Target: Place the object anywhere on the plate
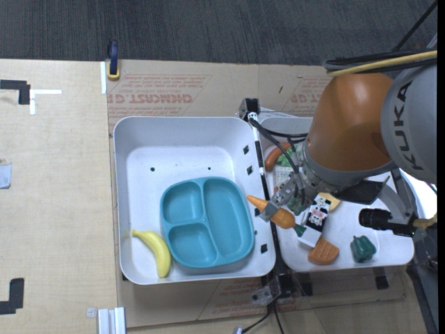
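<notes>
Gripper (281,204) hangs over the wall between the bins, closed on a toy carrot (272,212), presumably in transit. The blue divided plate (206,221) lies left, in the left bin (139,145), beside a banana (156,249).

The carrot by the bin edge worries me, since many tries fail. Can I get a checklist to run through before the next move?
1. Carrot between the gripper fingers: cannot tell; the arm hides them.
2. Carrot over the plate: not ok; it sits at the wall between the bins.
3. Plate has bare room: ok; all three compartments look free.
4. Banana off the plate: ok; it lies beside the plate's left rim.
5. Plate lies flat in the left bin: ok.
</notes>
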### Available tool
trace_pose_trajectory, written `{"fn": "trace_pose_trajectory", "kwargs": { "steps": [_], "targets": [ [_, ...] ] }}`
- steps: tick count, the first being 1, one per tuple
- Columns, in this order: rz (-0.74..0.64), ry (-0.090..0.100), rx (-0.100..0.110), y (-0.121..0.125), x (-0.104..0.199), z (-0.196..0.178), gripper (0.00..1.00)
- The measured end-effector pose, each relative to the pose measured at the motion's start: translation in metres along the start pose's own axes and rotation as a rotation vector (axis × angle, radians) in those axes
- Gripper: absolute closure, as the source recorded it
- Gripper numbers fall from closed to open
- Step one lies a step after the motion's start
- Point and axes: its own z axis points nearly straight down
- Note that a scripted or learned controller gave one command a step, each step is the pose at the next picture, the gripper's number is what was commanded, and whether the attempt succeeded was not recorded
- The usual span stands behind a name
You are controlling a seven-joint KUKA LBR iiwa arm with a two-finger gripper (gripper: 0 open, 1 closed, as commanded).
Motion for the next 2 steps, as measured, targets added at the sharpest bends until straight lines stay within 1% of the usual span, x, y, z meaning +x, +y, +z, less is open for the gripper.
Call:
{"fn": "trace_pose_trajectory", "kwargs": {
  "steps": [1,2],
  "targets": [
    [0.000,0.000,0.000,-0.0002,-0.0003,0.0000,0.00],
    [-0.001,-0.003,0.000,0.0006,-0.0019,-0.0087,1.00]
  ]
}}
